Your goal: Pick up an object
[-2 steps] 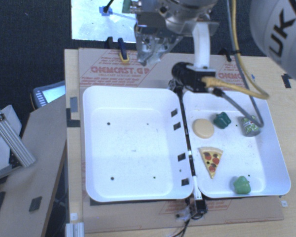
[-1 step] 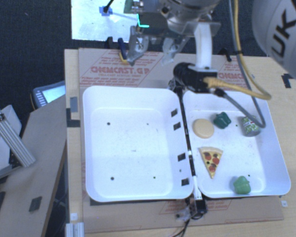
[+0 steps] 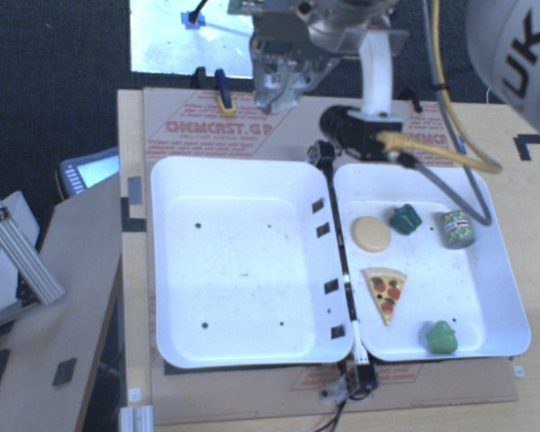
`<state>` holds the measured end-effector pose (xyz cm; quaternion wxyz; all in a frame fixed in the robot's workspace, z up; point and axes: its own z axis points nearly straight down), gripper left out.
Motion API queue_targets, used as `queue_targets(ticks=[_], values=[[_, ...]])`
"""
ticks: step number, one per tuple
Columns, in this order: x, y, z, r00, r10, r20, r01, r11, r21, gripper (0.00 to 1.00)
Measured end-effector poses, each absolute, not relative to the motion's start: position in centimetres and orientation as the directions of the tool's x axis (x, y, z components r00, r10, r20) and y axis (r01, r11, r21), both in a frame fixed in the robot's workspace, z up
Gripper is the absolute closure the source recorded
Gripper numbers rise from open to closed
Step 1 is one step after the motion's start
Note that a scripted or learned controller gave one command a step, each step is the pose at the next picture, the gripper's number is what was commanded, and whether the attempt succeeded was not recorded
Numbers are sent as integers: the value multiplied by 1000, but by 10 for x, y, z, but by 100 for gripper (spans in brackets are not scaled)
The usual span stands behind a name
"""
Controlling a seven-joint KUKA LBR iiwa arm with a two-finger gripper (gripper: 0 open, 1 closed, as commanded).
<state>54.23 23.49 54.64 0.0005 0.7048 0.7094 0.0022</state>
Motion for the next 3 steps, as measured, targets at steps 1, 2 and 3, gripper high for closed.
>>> queue_targets(ticks=[1,2,3], values=[[542,235,546,-7,1000,2,1000,7,3,0],[542,235,558,-9,1000,4,1000,9,6,100],[542,235,557,-9,1000,3,1000,9,5,0]])
